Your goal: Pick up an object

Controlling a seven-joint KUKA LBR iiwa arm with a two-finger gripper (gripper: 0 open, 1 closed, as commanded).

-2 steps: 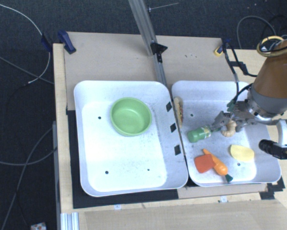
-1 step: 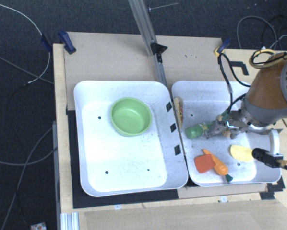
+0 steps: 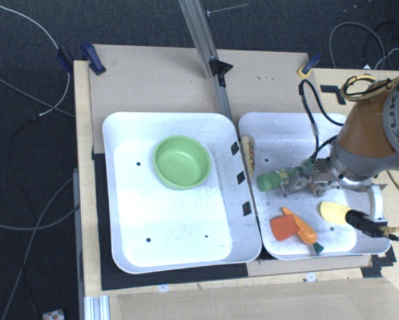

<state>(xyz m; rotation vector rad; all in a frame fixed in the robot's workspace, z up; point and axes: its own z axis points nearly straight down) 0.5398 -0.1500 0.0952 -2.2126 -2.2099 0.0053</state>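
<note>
Since the task names no particular object, we read the bench from the left for likely targets. In the left bin [image 3: 173,229] a green bowl [image 3: 181,162] sits alone, upright, towards the far half, well apart from the arm, so we judge it is not the present target. Across the shared rims, the right bin [image 3: 279,135] holds the clutter. A slim tan stick-like thing [image 3: 247,155] lies along its left wall, and just beyond it is a small green toy [image 3: 267,180] near the bin's middle. The gripper [image 3: 291,181] is low in this bin, touching or just beside the green toy's right side. It points leftwards at the toy because the grey and orange arm [image 3: 366,135] reaches in from the right. We cannot tell whether the gripper is open or closed, nor whether it has the toy, so we claim no grasp. Nearer the front wall lie an orange-red piece [image 3: 281,227] and a carrot-like toy [image 3: 306,234], touching each other, with a pale yellow piece [image 3: 331,211] to their right. We judge the green toy to be the pick under way. The approach looks nearly done, but the closing and lifting are unconfirmed.
</note>
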